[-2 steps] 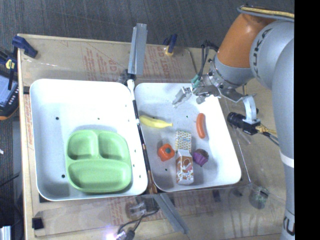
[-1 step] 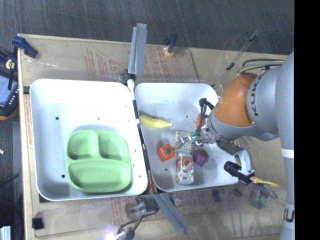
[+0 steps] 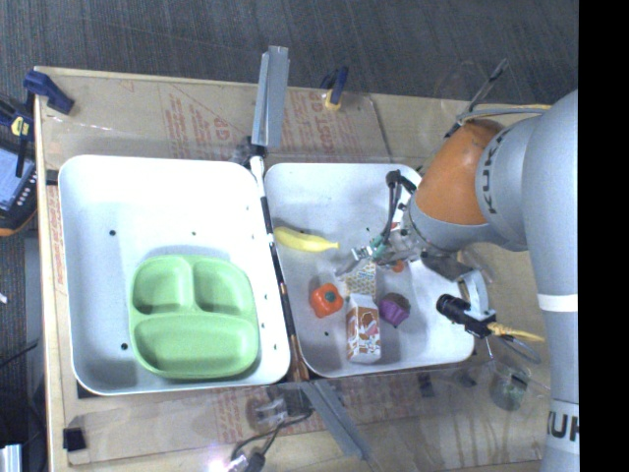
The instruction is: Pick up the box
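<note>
- Presently, step in hand: we judge the approach to be under way, the grasp not yet made. The arm (image 3: 511,180) reaches in over the right bin (image 3: 295,180), with the gripper (image 3: 376,256) low above the bin's middle, just at the upper end of the box (image 3: 363,315).
- Pincer state: we cannot tell how it stands; the wrist and its cabling crowd that spot, and we see nothing plainly clamped.
- Task's thing: the box lies flat in the right bin, long axis running roughly up and down in the camera view, its pale patterned end toward the gripper and its brown-and-white printed end toward the bin's near wall.
- Next move, as we judge it: centre over the box's body, turn so the closing line crosses its narrow width, descend and close. Neighbours sit close on both sides, so a wide approach risks nudging them.
- Right bin, further contents: a banana (image 3: 305,240) near the left wall, apart from the box; an orange object (image 3: 327,299) just beside the box on its left; a purple object (image 3: 394,309) just beside it on the right.
- Left bin (image 3: 88,185), contents: one green divided tray (image 3: 194,316), three compartments, resting toward the near wall. We see nothing lying in its compartments.
</note>
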Robot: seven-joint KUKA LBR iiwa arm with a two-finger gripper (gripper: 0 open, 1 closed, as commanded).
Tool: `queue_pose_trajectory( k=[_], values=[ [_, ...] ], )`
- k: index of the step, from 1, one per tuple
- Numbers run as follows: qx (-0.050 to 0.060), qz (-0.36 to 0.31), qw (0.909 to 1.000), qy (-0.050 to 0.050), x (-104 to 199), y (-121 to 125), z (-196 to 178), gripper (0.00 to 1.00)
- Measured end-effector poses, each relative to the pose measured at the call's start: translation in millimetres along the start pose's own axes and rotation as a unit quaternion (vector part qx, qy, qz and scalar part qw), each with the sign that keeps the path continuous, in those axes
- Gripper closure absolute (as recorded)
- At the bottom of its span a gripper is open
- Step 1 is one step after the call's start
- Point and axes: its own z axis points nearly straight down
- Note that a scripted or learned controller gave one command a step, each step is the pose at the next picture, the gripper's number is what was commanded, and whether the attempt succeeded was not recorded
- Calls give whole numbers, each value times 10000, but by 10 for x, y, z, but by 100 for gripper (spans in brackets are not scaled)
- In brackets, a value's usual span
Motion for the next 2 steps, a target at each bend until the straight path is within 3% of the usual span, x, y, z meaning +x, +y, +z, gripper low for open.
queue_pose_trajectory(
  k=[1, 2],
  values=[
    [2, -27, 10000, -6, 0, 6, -102, 100],
    [-6, -590, 9983, -3, 703, 73, -1229, 100]
  ],
)
